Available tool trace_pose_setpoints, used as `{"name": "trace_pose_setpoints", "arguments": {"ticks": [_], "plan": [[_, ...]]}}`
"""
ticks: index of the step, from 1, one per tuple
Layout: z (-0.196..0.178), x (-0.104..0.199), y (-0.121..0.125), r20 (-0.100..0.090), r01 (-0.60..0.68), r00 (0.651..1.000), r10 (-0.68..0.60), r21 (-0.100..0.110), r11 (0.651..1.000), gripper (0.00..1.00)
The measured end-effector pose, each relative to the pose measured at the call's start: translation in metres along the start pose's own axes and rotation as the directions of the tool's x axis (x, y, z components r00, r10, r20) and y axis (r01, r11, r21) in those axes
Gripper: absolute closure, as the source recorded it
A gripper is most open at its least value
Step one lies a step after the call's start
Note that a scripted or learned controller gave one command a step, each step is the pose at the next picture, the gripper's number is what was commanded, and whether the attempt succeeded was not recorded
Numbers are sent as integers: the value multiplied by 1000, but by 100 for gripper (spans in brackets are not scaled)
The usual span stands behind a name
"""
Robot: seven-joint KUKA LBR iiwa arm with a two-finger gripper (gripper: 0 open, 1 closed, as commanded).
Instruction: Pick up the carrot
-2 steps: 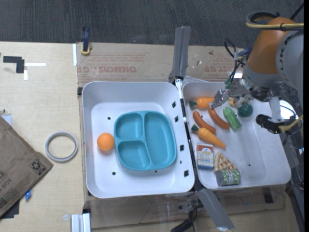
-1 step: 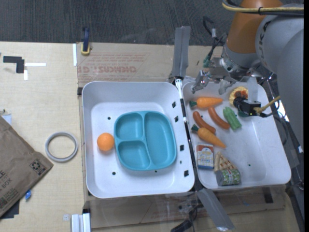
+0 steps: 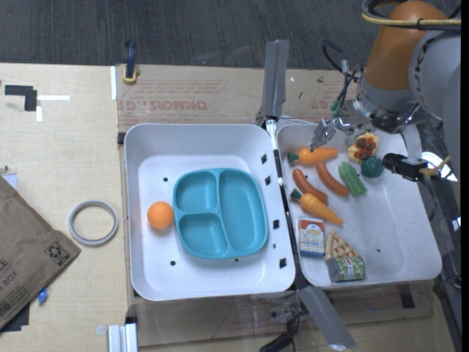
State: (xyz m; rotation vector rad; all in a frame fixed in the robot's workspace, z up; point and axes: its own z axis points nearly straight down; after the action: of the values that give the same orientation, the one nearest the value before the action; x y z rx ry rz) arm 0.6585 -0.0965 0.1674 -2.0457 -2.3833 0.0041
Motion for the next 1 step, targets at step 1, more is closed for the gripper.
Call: {"name": "trace_pose_setpoints", "arguments": {"ticks": [1], "plan": [[75,-10,-1,1,185,983,-185,-2,983,0]]}}
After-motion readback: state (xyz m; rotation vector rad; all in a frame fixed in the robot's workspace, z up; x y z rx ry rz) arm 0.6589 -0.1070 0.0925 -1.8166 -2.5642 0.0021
